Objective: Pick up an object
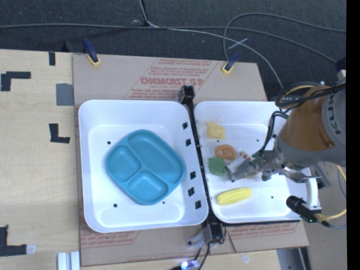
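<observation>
Objects for pickup lie in the right bin [256, 210], within my reach from the right side: a corn cob, a green piece, a pretzel and a yellow block.

1. Counter [34, 167]: pale wood surface under a cardboard sheet [169, 77], which two clamps hold at its far edge so the bins do not shift.
2. Left bin [90, 167]: shallow white plastic with rounded corners. It carries a blue tray [145, 165], smooth, rounded, with three compartments.
3. Corn cob [233, 196]: yellow, elongated, bumpy surface, lying flat near the front wall, just below my fingers [239, 169].
4. Green piece [217, 165]: small, ridged, leaf-like, just beside my fingertips on their left.
5. Pretzel [225, 151]: brown, looped, near the green piece and apart from the corn cob.
6. Yellow block [215, 130]: pale, roughly square, nearest the far wall.

Finger state: low over the bin floor between the green piece and the corn cob. I cannot tell whether they are parted or closed, and nothing visibly sits between them.
</observation>
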Tool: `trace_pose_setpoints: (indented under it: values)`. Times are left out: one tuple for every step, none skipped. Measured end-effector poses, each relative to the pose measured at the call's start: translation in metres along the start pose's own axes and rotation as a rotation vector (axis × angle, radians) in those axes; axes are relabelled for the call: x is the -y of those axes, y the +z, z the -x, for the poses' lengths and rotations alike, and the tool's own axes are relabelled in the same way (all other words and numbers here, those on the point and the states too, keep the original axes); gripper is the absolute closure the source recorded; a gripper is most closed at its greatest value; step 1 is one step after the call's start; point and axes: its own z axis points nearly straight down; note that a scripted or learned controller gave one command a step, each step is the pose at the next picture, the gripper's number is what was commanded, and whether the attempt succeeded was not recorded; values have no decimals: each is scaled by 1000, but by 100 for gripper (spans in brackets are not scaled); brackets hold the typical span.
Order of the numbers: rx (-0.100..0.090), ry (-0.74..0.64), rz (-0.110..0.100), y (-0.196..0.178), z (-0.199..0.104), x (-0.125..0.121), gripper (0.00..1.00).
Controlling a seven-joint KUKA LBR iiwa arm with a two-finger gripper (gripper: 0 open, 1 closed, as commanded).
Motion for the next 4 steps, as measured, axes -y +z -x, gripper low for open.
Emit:
trace_pose_setpoints:
  values:
    - [0,-1,3,-13,0,-1,100]
    - [2,0,8,-61,-6,7,100]
    - [3,0,11,-109,3,4,100]
    - [3,1,11,-166,13,5,100]
